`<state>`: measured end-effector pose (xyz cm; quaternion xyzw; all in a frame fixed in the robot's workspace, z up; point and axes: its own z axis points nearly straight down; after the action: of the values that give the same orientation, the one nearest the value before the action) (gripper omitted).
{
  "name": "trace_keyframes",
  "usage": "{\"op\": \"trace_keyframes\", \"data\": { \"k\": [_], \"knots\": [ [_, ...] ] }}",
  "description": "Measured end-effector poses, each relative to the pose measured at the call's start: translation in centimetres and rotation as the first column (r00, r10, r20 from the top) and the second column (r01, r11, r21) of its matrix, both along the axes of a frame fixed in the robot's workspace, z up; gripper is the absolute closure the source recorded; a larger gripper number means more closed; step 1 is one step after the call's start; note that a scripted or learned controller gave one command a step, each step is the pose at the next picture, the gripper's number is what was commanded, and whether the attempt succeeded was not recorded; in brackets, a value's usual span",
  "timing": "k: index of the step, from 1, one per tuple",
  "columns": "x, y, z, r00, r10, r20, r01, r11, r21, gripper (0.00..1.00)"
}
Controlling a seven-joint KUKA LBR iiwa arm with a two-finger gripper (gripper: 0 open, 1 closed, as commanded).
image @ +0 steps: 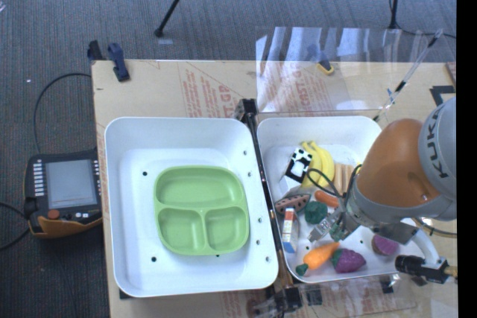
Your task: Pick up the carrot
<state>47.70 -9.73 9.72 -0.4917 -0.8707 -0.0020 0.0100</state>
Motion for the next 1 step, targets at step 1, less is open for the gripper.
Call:
{"op": "trace_keyframes", "data": {
  "k": [1],
  "knots": [
    [-0.04, 5.85, 8.74, 0.943, -0.334, 0.008, 0.334, 0.943, -0.013, 1.00]
  ]
}}
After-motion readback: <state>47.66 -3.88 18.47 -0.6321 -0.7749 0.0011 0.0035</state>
